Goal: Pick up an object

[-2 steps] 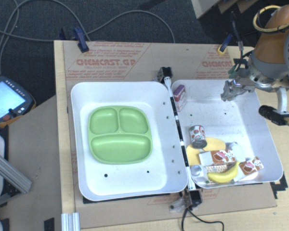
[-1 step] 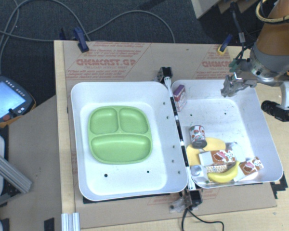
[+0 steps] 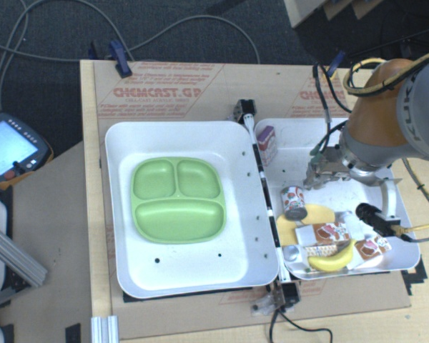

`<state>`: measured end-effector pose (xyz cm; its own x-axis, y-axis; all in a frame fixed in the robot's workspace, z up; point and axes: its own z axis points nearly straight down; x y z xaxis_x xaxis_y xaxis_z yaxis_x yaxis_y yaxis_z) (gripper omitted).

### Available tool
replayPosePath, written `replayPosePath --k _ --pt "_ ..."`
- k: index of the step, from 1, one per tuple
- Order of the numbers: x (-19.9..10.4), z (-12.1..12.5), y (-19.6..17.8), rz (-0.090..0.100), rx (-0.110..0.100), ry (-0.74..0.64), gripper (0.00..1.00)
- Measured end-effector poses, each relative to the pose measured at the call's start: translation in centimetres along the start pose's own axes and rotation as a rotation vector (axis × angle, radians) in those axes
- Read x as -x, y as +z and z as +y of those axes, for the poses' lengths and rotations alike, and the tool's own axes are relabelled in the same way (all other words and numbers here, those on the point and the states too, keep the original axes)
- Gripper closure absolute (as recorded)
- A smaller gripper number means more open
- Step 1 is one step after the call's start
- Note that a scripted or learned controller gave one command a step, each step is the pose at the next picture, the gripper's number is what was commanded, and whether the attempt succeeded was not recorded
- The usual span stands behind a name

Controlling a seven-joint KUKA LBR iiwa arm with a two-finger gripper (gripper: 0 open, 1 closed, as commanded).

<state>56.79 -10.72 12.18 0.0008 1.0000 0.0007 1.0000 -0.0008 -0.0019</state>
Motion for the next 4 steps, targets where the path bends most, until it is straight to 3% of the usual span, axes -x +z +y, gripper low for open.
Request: replayPosePath --k 1,2,3,4 --pt "0.0 0.0 -0.1 -0.001 0.002 0.000 0.00" --pt "1.2 -3.4 -9.0 -0.001 0.003 0.000 0.00" --pt "2.9 -4.1 -6.0 0.000 0.000 0.000 0.00" --pt "2.0 -5.4 0.1 0.000 0.001 0.000 0.00"
